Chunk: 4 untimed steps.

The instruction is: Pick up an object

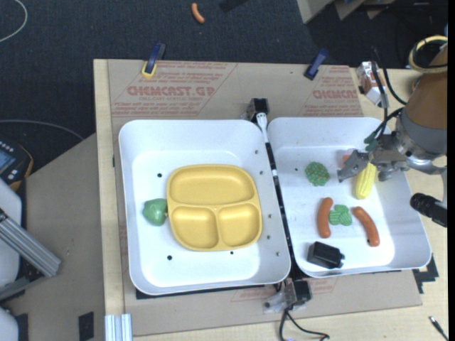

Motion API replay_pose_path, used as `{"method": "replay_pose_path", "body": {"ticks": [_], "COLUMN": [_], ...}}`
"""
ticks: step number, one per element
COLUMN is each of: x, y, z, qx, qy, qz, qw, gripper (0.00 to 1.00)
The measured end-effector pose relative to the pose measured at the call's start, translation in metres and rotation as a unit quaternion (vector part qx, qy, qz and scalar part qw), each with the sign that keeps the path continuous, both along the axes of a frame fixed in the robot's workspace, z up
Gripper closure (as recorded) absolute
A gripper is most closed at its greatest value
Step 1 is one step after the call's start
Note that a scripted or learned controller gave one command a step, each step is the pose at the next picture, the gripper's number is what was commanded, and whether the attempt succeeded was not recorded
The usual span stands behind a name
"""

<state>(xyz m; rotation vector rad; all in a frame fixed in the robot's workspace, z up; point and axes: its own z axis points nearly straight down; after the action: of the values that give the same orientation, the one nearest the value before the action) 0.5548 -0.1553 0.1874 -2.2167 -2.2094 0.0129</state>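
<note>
Where visible, two sausages (325, 217), perhaps three greens (317, 173)

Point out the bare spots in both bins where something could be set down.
Left bin: bare floor behind the yellow tray and along the front wall. Right bin: bare back-left corner behind the broccoli. Crowded: around the corn, sausages and black block.

You see two white shallow plastic bins (135, 190), a yellow three-part plastic tray (213, 206), green toy vegetables (317, 173), two orange-red toy sausages (325, 217), a yellow toy corn cob (365, 180) and a black plastic block (325, 254).
</note>
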Motion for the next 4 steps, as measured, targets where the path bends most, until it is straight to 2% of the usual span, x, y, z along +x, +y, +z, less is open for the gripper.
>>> {"method": "replay_pose_path", "body": {"ticks": [1,3,4], "x": [0.003,0.004,0.005], "y": [0.000,0.002,0.001], "z": [0.008,-0.106,-0.092], "qx": [-0.0014,-0.0001,-0.0014], "qy": [-0.007,-0.004,-0.007], "qz": [0.002,0.002,0.001], "qw": [1.0000,1.0000,1.0000], "gripper": [0.00,0.00,1.00]}}
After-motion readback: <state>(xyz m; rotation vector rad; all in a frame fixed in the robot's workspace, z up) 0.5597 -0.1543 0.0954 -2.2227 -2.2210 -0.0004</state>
